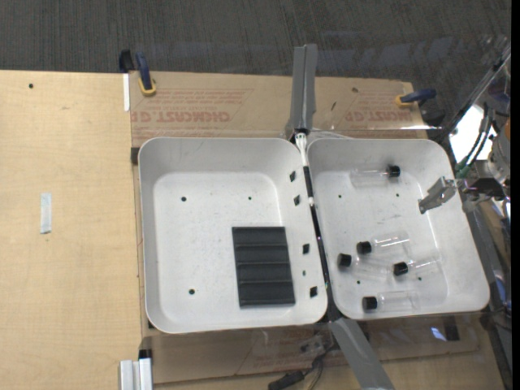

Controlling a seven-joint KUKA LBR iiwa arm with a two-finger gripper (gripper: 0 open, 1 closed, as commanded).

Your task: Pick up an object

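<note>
Two white bins sit on brown cardboard point(244, 108) over a light wood bench point(65, 218), with dark carpet point(203, 19) behind. A black ridged block point(263, 266) lies near the left bin's point(162, 157) front edge. Small clear tubes with black caps point(382, 254) are scattered in the right bin point(463, 299).

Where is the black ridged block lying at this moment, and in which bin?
In the camera view, the black ridged block lies flat in the left bin, in its lower right part, close to the divider beside the right bin with the clear vials.

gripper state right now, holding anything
Gripper: at the right edge of the right white bin, above its floor; cannot be told whether it is open or closed, and nothing is seen held.
</note>
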